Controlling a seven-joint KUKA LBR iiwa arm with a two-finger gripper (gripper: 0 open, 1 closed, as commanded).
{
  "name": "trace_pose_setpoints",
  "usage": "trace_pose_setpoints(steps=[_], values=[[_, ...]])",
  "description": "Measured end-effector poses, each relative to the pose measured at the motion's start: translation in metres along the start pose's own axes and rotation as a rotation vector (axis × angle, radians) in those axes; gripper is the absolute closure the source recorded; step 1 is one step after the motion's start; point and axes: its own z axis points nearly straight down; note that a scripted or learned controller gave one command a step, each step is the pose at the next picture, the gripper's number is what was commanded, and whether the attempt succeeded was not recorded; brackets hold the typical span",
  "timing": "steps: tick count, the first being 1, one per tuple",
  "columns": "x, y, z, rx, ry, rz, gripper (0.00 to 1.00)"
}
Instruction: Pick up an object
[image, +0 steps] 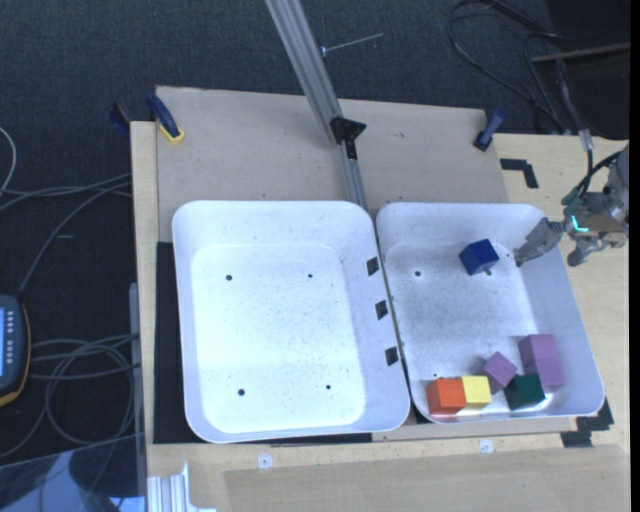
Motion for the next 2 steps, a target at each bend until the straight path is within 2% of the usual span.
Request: trace_pose_setpoints(steps=[1, 2], values=[[0.004, -0.005, 0.062, 0.006, 0.001, 0.001, 0.00], [-0.004, -0.008, 0.109, 0.006, 0.001, 0.002, 0.00]])
